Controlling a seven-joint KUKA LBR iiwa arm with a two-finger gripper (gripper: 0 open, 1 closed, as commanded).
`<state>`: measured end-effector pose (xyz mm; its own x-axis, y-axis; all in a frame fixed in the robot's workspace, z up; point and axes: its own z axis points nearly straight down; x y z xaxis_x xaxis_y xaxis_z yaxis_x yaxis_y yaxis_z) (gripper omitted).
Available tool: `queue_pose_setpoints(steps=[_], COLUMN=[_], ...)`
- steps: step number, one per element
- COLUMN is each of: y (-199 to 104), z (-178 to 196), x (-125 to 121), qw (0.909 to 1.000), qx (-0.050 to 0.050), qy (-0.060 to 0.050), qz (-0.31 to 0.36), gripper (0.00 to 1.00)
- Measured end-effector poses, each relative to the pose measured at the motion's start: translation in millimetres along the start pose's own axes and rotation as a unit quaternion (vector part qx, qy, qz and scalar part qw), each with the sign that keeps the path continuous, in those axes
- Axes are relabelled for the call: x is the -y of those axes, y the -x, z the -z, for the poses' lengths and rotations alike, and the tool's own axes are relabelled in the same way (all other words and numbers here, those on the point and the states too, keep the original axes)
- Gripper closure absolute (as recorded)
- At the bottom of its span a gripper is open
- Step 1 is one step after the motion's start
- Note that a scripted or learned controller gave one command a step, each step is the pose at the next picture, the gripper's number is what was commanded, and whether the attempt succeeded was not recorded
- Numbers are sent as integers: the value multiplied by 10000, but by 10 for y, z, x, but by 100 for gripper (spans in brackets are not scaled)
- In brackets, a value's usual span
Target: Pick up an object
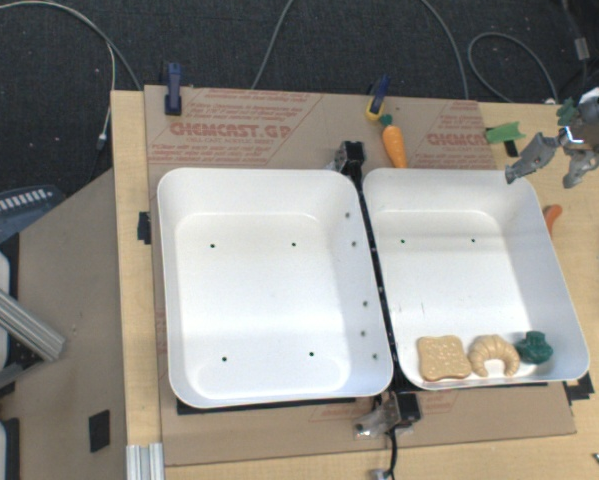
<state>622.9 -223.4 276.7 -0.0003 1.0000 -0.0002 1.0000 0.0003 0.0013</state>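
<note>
Three small objects lie along the near edge of the right bin (459, 203): a tan toast slice (443, 358), a beige croissant (494, 355) and a dark green piece (534, 348). My gripper (551, 163) hangs at the far right, above the bench just beyond the right bin's far right corner. Its two grey fingers (524, 160) are spread apart with nothing between them. It is far from the three objects.
The left bin (179, 268) sits beside the right one. An orange carrot (394, 146) lies on the cardboard behind the bins, and a green piece (502, 133) lies near the gripper. A small orange item (552, 215) sits by the right bin's right rim.
</note>
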Motion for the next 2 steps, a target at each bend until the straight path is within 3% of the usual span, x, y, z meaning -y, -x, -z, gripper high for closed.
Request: queue_pose_setpoints(steps=[2], y=[-115], z=[-876], x=[3], qw=[10000], qx=[-6], qy=[-21], qz=[1], gripper=[0])
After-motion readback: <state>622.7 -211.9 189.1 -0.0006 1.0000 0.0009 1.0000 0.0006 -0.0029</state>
